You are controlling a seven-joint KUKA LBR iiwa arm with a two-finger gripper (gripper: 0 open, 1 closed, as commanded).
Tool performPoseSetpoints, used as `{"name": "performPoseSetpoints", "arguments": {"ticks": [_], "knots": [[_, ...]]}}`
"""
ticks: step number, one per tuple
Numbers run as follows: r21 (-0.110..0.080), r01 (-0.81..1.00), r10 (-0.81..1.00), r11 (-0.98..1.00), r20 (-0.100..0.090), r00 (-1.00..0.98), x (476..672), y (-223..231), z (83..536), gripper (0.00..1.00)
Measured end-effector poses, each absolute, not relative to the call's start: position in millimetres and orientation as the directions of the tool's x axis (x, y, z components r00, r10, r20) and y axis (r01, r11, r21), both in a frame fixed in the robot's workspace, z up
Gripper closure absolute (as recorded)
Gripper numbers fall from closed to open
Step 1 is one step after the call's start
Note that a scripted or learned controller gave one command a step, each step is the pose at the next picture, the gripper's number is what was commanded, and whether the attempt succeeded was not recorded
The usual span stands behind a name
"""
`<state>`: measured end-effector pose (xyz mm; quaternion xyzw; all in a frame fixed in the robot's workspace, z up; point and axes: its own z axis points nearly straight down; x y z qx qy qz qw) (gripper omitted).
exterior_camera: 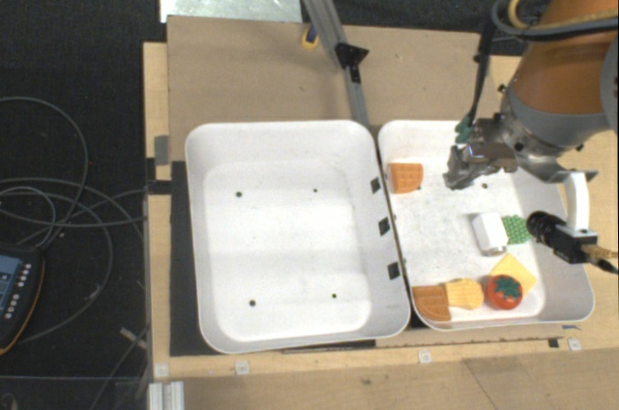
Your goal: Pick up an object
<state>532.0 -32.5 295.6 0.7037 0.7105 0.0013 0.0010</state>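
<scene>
The dark 2-finger gripper [462, 174] is seen poised over the right white bin [426, 234], beside the orange waffle-textured square [405, 177], nothing visibly grasped and finger state indeterminable, presumably positioned for descent onto that nearest object.

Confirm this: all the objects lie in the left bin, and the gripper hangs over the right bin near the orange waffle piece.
Not quite. The objects lie in the right bin, not the left bin. The camera view shows the waffle piece, white block, tomato and the others there. The rest stands: the gripper hangs over the right bin near the waffle piece.
</scene>
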Motion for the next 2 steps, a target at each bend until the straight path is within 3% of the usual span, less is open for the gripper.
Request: {"name": "performPoseSetpoints", "arguments": {"ticks": [2], "knots": [[-0.001,1.0,1.0,0.01,0.001,-0.01,566.0,61.9,257.2,1.0]]}}
